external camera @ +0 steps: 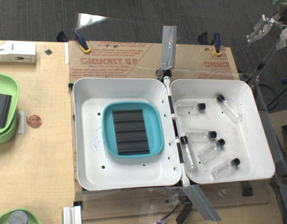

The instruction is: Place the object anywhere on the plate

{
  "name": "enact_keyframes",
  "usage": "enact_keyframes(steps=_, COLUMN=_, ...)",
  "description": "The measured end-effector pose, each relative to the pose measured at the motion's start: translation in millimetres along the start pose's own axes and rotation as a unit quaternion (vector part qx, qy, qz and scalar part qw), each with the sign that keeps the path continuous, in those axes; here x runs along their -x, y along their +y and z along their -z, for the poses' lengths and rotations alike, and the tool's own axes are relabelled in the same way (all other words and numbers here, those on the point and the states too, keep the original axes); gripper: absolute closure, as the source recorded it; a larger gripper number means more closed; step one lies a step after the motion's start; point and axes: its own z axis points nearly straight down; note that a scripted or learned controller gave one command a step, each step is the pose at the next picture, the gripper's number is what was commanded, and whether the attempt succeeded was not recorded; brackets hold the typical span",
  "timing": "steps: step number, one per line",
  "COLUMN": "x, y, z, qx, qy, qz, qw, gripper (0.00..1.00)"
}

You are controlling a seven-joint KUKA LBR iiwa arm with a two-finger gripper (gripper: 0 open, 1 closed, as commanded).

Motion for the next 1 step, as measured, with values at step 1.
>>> enact_keyframes(steps=1, x=0.0, y=0.0, z=0.0, qx=0.0, qy=0.0, qz=0.0, qw=1.0, gripper=0.0)
